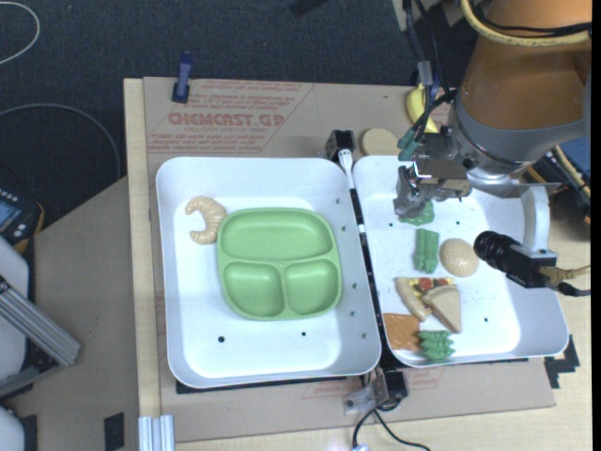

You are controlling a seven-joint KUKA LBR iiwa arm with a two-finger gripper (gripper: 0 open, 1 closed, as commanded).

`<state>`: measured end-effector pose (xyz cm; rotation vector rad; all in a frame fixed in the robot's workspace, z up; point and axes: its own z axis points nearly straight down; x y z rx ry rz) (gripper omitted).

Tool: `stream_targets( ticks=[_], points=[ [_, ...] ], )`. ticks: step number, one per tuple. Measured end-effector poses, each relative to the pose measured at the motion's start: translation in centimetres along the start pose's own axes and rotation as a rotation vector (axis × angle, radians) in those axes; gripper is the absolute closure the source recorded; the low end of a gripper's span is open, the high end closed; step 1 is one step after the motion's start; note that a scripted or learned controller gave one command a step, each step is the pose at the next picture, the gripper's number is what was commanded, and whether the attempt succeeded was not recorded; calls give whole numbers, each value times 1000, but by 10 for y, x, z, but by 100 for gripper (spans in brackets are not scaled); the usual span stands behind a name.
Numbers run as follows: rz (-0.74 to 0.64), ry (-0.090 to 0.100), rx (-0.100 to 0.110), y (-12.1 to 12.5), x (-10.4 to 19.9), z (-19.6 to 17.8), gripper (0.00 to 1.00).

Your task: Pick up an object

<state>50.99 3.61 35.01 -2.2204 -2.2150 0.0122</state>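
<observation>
Camera view: looks down at a slant on two shallow white bins set side by side on a brown board.
Arm: grey with an orange band, reaching in from the right and covering the upper right corner of the frame.
Gripper [410, 205]: lowered into the far part of the right bin [537, 332], directly over a small green toy [418, 216].
Jaws: the fingertips sit against the green toy, but the wrist hides them too much to tell whether they are open or closed on it.
Green toy: on the floor of the right bin near its far left corner, partly under the gripper.
Green pod [427, 250]: elongated, just nearer the camera than the green toy, lying on the bin floor.
Beige egg shape [458, 256]: just right of the pod.
Sandwich wedge [441, 304]: nearer the camera, touching a pizza-like slice [409, 294] on its left.
Orange cracker [401, 328]: at the near left of the right bin.
Leafy green piece [435, 345]: beside the cracker, at the near rim.
Left bin [178, 280]: holds a green divided tray [279, 261] in its middle.
Croissant [206, 218]: tan, curled, just left of the tray's far corner.
Black cylinder [507, 256]: on the arm's side, over the right bin's right part.
</observation>
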Motion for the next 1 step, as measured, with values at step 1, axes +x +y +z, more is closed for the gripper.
stream_targets(
  ticks=[1],
  points=[
    [-2, 2, -13, 1, 1, -16, 100]
  ],
)
